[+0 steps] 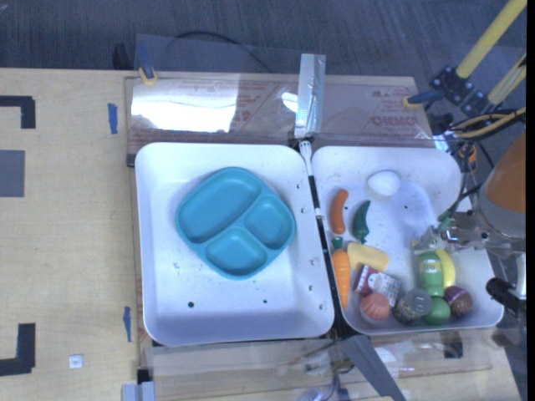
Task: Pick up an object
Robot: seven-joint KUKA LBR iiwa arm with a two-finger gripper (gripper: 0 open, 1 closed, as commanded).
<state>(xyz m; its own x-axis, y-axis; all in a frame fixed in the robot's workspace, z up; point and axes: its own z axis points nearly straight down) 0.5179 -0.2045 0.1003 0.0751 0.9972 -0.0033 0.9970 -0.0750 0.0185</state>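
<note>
Arm (510,182) at the right bin's (418,161) right edge, gripper (443,236) low over the toys, grip cannot be told; green bottle (430,272) just below it; blue tray (236,221) in left bin (159,249)

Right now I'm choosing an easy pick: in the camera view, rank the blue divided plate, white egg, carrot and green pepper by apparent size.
1. blue divided plate
2. carrot
3. white egg and green pepper: too alike to rank.

Red lettering runs along the clear plastic sheet (368,107) behind the right bin (418,170), upside down from the camera and too blurred to read (possibly a brand mark). No other text is legible.
</note>
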